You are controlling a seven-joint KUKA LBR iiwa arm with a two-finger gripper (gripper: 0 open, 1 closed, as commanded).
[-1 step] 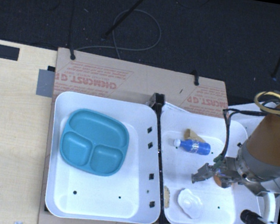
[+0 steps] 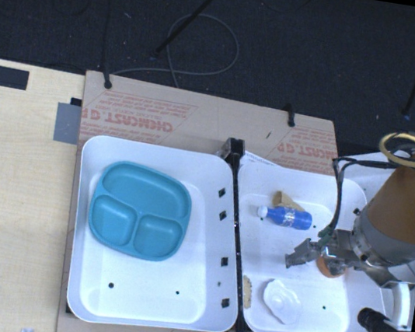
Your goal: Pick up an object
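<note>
Two white bins sit side by side on a cardboard sheet on the bench. The left bin holds a blue divided plate, lying flat in its upper left part. The right bin holds a small blue bottle on its side near the upper middle, a tan scrap just above it, a white crumpled piece near the lower edge, and a thin brown item against the divider. The arm enters from the right, and its gripper hangs low over the right bin, below and right of the bottle and above the white piece. A dark finger points left; how the jaws stand cannot be made out. A small round orange-brown object lies just beside the gripper, partly covered by it.
</note>
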